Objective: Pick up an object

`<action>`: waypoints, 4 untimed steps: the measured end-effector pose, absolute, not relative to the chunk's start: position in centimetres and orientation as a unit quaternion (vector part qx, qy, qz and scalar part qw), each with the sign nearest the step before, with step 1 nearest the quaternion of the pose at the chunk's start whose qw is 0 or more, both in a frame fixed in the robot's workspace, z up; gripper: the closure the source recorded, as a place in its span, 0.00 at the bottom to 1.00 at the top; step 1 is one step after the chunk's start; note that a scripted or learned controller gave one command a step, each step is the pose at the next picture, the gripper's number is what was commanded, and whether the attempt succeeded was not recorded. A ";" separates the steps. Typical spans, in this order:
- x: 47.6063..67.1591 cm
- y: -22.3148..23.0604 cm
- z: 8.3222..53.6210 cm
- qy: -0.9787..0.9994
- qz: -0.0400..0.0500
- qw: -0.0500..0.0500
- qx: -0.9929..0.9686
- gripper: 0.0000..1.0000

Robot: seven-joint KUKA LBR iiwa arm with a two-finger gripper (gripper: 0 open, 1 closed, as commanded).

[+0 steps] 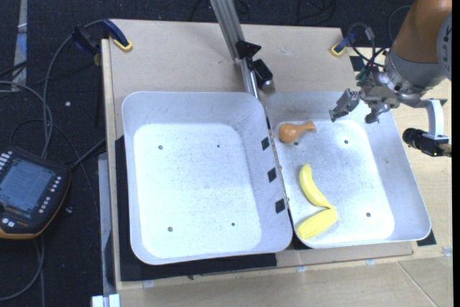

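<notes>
Near the right bin's [402, 176] front edge: yellow banana [314, 199], curved. Farther back, against the left wall: orange drumstick toy [295, 131]. Above the far edge: gripper [358, 107], fingers apart, nothing held. Best descended squarely across the banana's narrow middle, clear of the wall.

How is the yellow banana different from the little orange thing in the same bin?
The banana is yellow, long and curved; the orange drumstick-shaped toy is short, with a round end and a thin handle. The banana looks bigger. The banana lies near the bin's front edge, the orange toy near its back, closer to the tool. Both lie flat in the right bin.
</notes>
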State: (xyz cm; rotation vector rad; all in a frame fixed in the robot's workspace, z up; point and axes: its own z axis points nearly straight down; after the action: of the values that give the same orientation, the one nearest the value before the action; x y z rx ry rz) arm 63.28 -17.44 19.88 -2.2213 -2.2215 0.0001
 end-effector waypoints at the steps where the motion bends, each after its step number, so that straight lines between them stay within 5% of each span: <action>1: 62.9 -17.6 15.6 -0.707 0.001 0.001 -0.707 0.00; 2: 62.1 -17.8 9.5 -0.707 0.002 0.002 -0.707 0.00; 3: 62.1 -17.8 9.6 -0.707 0.000 0.000 -0.707 0.00; 4: 62.1 -17.8 10.6 -0.707 0.000 0.000 -0.707 1.00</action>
State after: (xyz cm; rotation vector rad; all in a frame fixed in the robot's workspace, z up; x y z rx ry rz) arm 62.11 -17.81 10.60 -2.2220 -2.2222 -0.0007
